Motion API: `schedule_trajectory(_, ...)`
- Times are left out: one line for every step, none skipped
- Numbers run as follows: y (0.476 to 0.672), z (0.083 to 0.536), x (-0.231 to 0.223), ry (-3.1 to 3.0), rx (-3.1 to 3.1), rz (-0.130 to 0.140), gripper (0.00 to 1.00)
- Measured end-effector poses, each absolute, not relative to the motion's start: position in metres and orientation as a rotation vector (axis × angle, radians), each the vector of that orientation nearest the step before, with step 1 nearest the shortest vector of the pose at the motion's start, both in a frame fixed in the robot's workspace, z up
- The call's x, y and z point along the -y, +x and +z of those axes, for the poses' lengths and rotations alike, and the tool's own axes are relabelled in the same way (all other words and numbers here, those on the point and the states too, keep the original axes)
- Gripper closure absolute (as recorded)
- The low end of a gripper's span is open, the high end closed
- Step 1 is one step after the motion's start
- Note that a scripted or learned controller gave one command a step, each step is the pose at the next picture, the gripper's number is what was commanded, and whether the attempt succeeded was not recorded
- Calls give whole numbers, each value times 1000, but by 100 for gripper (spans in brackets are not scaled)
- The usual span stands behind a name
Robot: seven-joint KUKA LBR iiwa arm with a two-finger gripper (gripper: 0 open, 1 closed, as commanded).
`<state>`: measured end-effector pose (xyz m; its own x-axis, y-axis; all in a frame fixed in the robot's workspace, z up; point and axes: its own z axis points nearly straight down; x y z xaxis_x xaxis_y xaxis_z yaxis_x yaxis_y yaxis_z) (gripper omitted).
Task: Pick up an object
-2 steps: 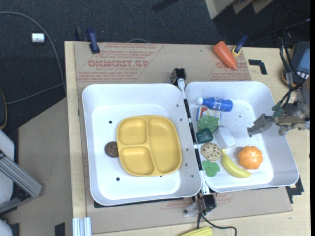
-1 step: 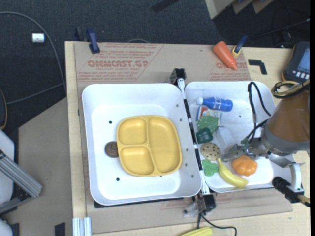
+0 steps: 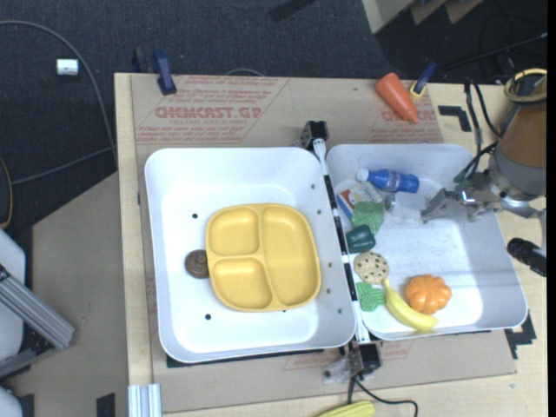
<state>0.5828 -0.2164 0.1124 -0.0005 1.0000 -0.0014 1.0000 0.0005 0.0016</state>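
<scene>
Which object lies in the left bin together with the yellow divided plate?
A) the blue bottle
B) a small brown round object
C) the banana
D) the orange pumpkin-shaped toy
B: the small brown round object rests against the left edge of the yellow divided plate in the left bin, while the banana, the blue bottle and the orange pumpkin-shaped toy all lie in the right bin.

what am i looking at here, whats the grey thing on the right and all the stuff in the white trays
One camera looks down at a slant on a bench. The grey thing is a robot arm reaching in from the right; its two-finger gripper hangs over the right white bin, holding nothing that I can see. That bin contains a small blue bottle, a green block, a speckled round cookie, a yellow toy banana and an orange toy pumpkin. The left white bin holds a yellow divided plate.
</scene>
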Motion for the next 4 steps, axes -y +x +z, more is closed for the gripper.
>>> schedule_trajectory(478,84,169,2224,-2222,-1,0)
schedule_trajectory(528,190,115,2219,-2223,2,0)
schedule_trajectory(635,157,94,2220,-2222,0,0)
schedule_trajectory(633,102,116,2208,-2214,14,0)
